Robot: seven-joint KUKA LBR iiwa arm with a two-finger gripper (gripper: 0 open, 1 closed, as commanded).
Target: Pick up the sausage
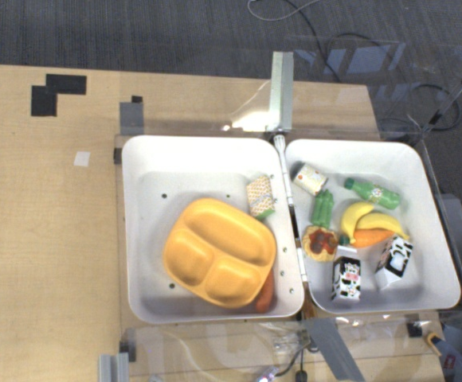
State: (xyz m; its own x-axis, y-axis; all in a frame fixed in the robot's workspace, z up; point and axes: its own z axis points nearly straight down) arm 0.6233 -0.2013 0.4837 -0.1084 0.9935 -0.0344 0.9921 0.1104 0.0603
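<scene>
The sausage (265,292) is a reddish-brown piece in the left bin (147,213), near that bin's front right corner. Most of it is hidden under the rim of a yellow divided plate (218,251), and only its end pokes out beside the bin's right wall. The plate lies flat in the middle of the left bin.
A small patterned packet (260,195) lies behind the plate. The right bin (430,213) holds a white box (311,180), a green bottle (372,192), a green vegetable (323,208), a banana (361,216), an orange piece (374,235), a red-yellow item (321,243) and two cow-print cartons (346,279).
</scene>
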